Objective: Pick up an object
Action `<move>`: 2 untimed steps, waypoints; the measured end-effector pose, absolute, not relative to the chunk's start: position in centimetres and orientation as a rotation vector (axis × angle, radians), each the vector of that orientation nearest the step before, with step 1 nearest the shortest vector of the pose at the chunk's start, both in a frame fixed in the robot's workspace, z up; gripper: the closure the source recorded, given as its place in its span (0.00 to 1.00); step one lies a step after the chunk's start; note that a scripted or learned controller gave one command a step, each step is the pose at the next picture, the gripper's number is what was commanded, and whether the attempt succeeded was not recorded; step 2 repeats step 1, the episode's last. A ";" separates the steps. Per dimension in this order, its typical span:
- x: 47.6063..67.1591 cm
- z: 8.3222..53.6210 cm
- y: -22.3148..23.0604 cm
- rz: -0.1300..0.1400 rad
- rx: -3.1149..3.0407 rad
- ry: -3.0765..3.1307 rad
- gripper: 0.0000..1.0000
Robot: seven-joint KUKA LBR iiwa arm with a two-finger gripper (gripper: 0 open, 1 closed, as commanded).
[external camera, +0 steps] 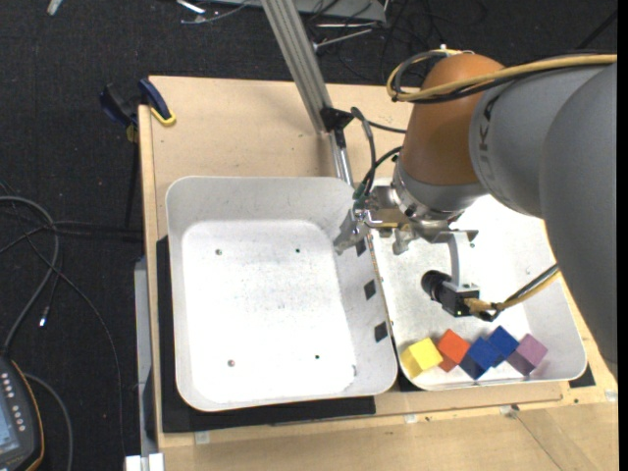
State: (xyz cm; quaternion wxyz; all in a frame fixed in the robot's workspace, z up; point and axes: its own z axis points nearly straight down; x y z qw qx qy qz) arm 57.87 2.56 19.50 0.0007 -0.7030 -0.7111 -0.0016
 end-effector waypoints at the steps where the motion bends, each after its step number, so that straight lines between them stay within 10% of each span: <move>1: 56.1 19.5 8.1 0.000 -2.208 -2.229 0.00; 2: 56.1 19.5 8.1 0.000 -2.208 -2.229 0.00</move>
